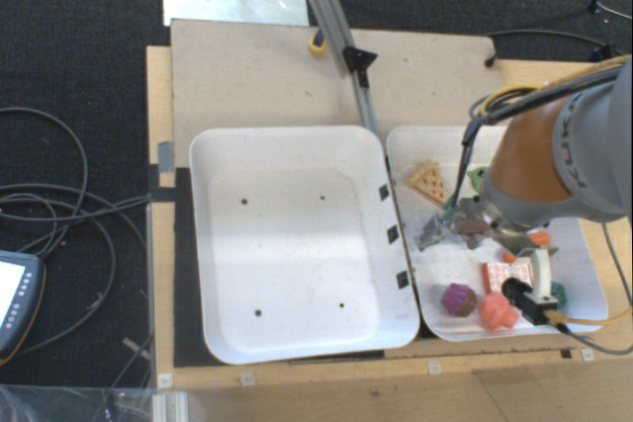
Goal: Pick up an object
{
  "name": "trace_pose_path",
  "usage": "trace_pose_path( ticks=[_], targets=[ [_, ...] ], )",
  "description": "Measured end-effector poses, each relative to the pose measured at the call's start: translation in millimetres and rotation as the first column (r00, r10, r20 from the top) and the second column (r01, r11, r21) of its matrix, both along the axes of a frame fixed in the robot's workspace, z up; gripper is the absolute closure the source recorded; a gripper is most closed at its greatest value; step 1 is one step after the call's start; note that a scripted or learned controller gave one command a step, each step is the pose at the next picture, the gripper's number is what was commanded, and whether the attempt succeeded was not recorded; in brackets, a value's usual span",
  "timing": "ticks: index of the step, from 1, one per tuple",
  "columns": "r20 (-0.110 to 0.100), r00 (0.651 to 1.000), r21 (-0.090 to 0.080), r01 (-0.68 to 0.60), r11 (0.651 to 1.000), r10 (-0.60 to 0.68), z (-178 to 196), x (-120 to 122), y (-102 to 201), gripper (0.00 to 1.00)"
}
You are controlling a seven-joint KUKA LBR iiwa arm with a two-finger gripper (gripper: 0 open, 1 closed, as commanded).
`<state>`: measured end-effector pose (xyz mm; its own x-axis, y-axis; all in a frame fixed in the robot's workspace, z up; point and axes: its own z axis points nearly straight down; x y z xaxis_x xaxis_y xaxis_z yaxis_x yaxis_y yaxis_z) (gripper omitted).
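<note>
With the gripper [435,234] low in the right bin [593,272], its finger state impossible to tell, it should settle squarely over one toy, perhaps the purple one [457,299] lower centre-right, before closing

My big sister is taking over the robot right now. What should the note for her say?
Pincer: low inside the right bin, near its left side. I cannot tell whether it is open or shut, or whether it has anything.

Things, all in the right bin: a waffle-patterned triangle at the back left, a purple lump and a pink-orange lump at the front, a red and white piece just behind them. More small toys sit partly hidden under the arm.

Done: the arm has reached into the right bin.

Left: nothing is visibly lifted, so the pick remains to be done.
</note>
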<state>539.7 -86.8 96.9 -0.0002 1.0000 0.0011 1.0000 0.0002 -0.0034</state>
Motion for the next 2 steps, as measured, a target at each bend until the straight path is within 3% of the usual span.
trace_pose_path(
  ticks=[1,2],
  targets=[
    [0.006,1.000,-0.001,0.001,1.000,-0.001,13.4,1.6,-0.7,1.00],
    [0.009,1.000,-0.002,-0.003,1.000,0.003,56.5,3.6,-2.4,1.00]
  ],
)
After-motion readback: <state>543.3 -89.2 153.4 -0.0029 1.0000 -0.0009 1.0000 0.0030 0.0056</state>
